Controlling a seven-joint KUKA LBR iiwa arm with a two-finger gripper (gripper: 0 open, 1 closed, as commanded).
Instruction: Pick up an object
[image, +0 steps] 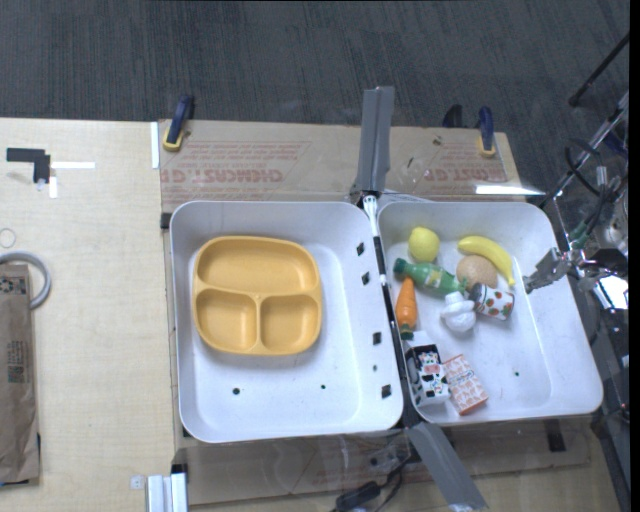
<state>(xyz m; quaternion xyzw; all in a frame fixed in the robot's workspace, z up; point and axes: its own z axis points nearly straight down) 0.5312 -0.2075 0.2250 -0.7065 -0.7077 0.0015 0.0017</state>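
Camera view: gripper (548, 270) at right bin (545, 350) right rim, open-or-closed state unreadable; banana (485, 250) near, beside lemon (424, 243) and carrot (406, 303); best to descend centred over banana, close across its narrow width, keep off the wall.

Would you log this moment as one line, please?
gripper: at right bin edge, holding nothing | banana: in bin | yellow plate: left bin
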